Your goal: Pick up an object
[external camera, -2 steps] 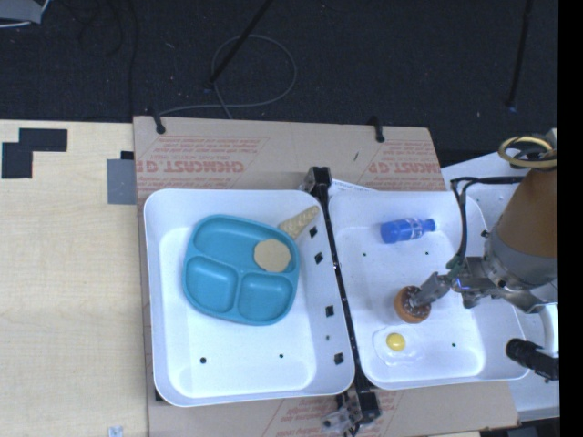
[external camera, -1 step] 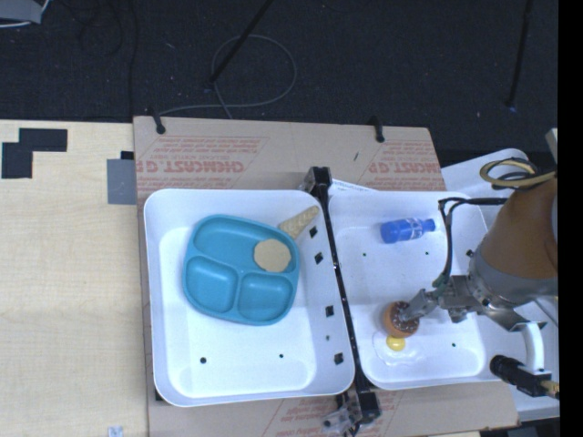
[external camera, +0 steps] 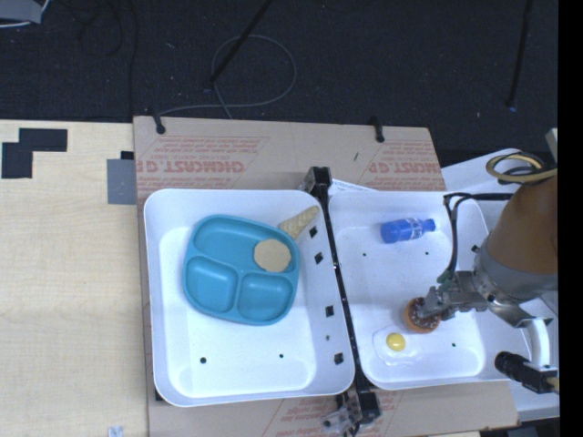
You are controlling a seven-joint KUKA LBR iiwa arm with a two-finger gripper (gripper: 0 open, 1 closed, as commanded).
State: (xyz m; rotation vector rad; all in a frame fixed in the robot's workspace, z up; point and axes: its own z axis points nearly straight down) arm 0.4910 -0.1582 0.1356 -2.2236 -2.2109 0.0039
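My gripper (external camera: 428, 309) is low in the right bin (external camera: 364, 371), directly over a small brown round object (external camera: 418, 320) near the bin's front right. A fried-egg toy (external camera: 394, 343) lies just in front and to the left of it. A blue bottle (external camera: 406, 230) lies on its side at the back of the right bin. In the left bin (external camera: 173, 353) sits a blue divided plate (external camera: 239, 269) with a tan round cookie (external camera: 271, 256) on its right rim and a tan cone piece (external camera: 300, 220) behind it.
The black divider (external camera: 333, 280) runs between the two bins. The arm's grey wrist and orange band (external camera: 528, 235) reach in from the right over the bin's right wall. Cardboard lies under the bins and cables trail behind.
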